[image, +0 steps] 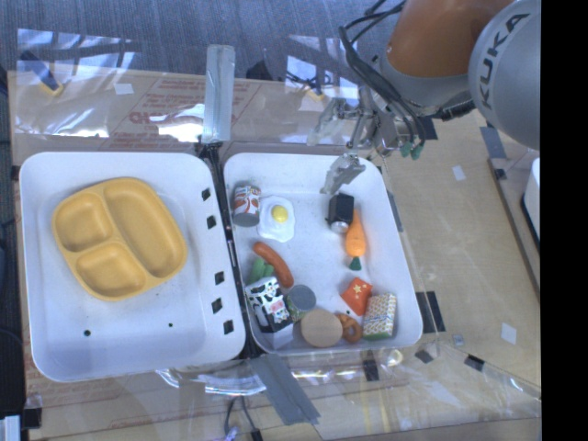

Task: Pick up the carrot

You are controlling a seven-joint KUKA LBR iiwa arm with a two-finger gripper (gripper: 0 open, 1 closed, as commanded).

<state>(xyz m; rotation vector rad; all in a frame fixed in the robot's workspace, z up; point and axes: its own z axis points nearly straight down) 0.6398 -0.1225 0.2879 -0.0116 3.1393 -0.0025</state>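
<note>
On my feed the carrot [356, 235] lies in the right bin [317, 246], near its right wall. Its orange body points away from me and its green tip points toward me.

Everything else in that bin I place from the carrot:
- To its left, an egg [277, 219], and further left a small can [245, 202].
- Left and a little nearer me, a red sausage [274, 263] with a green piece [260, 270] touching its lower end.
- Just below the green tip, an orange-red wedge [356, 294], and beside that a speckled block [380, 313].
- Further down, in the bin's near corner, a pretzel [349, 328], a tan round roll [321, 329], a grey disc [299, 298] and a black-and-white carton [266, 303], all crowded together.

Well to the carrot's left, the left bin [119, 338] holds one yellow divided plate [118, 237], with nothing in its three compartments.

The arm [441, 26] reaches in above the tabletop [459, 246]. The jaws hang beyond the carrot, over the bin's far edge and apart from it. I cannot tell from this angle whether they are released or clenched.
</note>
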